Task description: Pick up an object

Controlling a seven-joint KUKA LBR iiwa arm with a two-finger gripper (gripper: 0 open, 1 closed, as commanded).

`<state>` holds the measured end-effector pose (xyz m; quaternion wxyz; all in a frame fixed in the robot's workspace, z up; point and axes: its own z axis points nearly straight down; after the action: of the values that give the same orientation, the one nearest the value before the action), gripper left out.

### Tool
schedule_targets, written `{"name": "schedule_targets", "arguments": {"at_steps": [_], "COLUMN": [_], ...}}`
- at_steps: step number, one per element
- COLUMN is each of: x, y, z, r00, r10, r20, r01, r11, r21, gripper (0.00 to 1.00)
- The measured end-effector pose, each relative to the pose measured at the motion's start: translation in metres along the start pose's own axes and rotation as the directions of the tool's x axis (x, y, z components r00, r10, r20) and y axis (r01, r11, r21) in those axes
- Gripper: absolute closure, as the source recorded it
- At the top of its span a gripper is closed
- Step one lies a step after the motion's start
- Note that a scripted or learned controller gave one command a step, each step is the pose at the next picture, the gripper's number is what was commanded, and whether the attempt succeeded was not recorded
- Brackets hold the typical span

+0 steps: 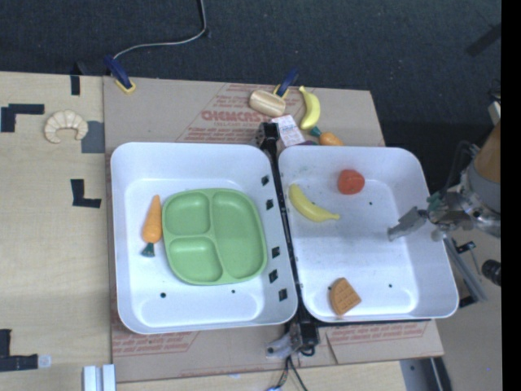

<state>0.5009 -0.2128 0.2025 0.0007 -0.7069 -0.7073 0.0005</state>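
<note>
Camera view: claw (417,220) at the right edge of the right bin (407,165), with nothing in its hold.
One grey finger (404,224) reaches over the bin floor, but whether the claw is open or shut I cannot tell. The banana (310,206) lies near the divider, the tomato (351,182) just beside it toward the back, and the wedge (343,296) near the front wall; all three are well apart from the claw. I judge the risks so: the tomato can roll away at a touch, the curved banana can slip or turn, and the wedge near the wall leaves little room, so a finger may hit the rim. The carrot (152,220) and tray (215,236) are in the left bin (130,177).
</note>
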Motion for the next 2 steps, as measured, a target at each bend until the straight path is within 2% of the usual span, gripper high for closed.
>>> {"name": "schedule_targets", "arguments": {"at_steps": [1, 2], "x": [0.041, 0.061], "y": [0.054, 0.147], "z": [0.115, 0.116], "r00": [1.0, 1.0], "r10": [-0.002, -0.002], "r20": [0.001, 0.002], "r01": [0.002, 0.002], "r11": [1.0, 1.0], "r21": [-0.007, -0.008], "gripper": [0.0, 0.0]}}
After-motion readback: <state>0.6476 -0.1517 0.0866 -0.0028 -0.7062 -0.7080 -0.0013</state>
